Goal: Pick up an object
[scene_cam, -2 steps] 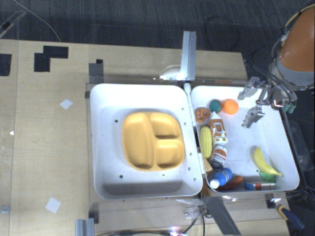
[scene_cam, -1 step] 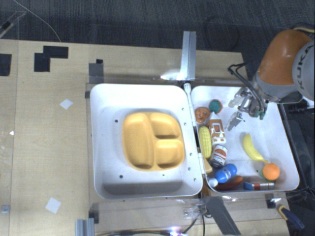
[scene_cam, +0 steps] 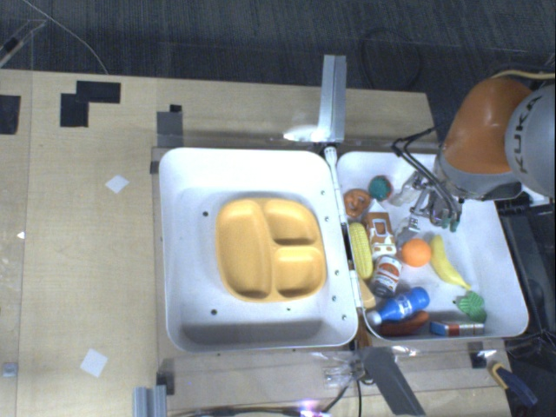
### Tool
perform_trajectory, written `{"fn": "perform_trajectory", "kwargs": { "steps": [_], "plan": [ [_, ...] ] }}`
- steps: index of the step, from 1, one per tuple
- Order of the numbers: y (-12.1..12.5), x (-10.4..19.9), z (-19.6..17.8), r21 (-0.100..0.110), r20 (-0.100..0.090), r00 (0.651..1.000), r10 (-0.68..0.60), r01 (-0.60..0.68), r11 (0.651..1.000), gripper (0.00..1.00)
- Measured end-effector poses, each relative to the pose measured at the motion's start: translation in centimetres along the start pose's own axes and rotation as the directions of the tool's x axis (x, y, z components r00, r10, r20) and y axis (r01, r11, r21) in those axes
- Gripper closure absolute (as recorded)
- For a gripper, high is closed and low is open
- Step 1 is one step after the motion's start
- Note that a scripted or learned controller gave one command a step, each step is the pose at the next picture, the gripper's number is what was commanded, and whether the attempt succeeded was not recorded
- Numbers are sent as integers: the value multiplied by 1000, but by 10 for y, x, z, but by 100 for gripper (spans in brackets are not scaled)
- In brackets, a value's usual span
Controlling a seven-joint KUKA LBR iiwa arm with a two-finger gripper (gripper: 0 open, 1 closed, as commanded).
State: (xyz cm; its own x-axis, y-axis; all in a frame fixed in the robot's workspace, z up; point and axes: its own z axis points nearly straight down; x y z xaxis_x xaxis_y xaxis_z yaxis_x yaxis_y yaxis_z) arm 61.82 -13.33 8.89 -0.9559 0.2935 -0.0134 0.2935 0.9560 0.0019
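Observation:
The right bin (scene_cam: 508,259) holds a heap of small things: a teal ball (scene_cam: 380,186), a brown round toy (scene_cam: 356,201), a corn cob (scene_cam: 360,248), an orange-and-white box (scene_cam: 379,231), an orange (scene_cam: 416,253), a banana (scene_cam: 446,261), a small can (scene_cam: 387,274) and a blue bottle (scene_cam: 404,304). My gripper (scene_cam: 426,207) hangs over the back part of this bin, just right of the teal ball and above the orange. I see nothing held in it. The arm's grey and orange wrist (scene_cam: 486,146) covers the bin's far right corner.
The left bin (scene_cam: 187,259) carries a yellow divided tray (scene_cam: 269,248) in its middle. At the right bin's front lie a green toy (scene_cam: 471,303), a red-brown sausage shape (scene_cam: 404,324) and a marker (scene_cam: 458,327). A metal post (scene_cam: 333,102) stands behind the two bins.

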Motion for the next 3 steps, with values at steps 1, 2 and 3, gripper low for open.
{"fn": "perform_trajectory", "kwargs": {
  "steps": [1, 2, 3],
  "plan": [
    [-5, 33, -1, 1, 1, 999, 44, -44, 999, 0],
    [0, -14, 1, 0, 0, 994, 108, -108, 994, 0],
    [2, -18, -15, -3, 12, 995, 102, -102, 995, 100]
  ]
}}
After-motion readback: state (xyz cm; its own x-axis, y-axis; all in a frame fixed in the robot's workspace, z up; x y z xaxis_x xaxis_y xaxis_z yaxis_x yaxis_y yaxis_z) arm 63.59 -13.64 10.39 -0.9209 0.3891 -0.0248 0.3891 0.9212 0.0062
